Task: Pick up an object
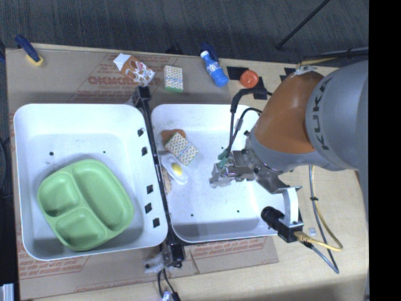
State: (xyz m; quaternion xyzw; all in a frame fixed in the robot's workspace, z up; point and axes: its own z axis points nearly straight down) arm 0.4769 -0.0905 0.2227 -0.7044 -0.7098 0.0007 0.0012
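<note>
My gripper [219,171] hangs over the middle of the right bin [207,221], reaching in from the right under the orange band of the arm. To its left, near the bin's left wall, lie a checkered packet [181,148] on a brown item [168,135] and a white piece with a yellow centre [176,170]. These sit about a hand's width from the gripper, apart from it. Nothing shows between the gripper and the bin floor.
The left bin [37,121] holds a green divided plate [84,204]. Behind the bins lie a blue bottle [214,68], an orange ball [249,78], a small checkered box [173,78] and a snack packet [133,69]. A blue clip [29,49] sits at far left.
</note>
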